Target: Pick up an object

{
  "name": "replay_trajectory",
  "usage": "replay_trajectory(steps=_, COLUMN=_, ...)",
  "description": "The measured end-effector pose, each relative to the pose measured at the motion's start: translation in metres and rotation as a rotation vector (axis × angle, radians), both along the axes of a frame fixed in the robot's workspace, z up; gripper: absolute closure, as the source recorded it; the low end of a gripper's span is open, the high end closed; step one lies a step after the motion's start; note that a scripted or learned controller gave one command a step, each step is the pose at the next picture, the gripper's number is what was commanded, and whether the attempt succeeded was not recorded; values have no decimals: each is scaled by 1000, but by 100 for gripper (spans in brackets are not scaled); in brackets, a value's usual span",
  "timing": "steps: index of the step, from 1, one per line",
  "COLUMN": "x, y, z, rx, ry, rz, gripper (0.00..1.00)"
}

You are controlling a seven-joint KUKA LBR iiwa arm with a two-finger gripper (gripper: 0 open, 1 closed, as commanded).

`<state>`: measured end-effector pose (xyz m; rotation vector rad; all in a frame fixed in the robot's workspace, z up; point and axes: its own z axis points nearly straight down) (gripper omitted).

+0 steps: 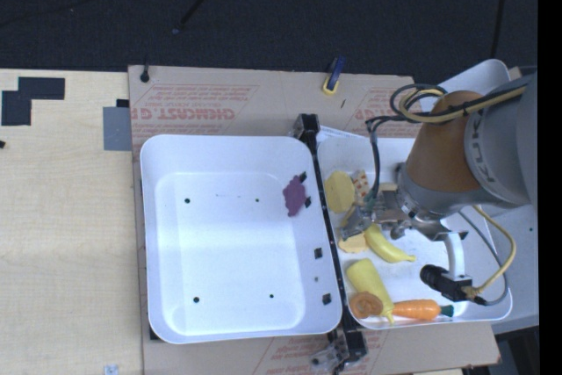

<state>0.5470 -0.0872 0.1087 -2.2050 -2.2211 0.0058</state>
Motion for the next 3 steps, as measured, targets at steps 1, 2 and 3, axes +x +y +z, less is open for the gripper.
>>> replay_trajectory(steps=1, x=40, y=57, z=181, rx=-4, ry=-28, rz=1, gripper=0)
replay_trajectory(steps=2, x=-2, y=76, z=72, rx=-4, ry=4, rz=-8, gripper=0)
replay_trajectory(steps=3, x=23, y=174, z=78, rx=-2, ry=-8, rz=3, gripper=0)
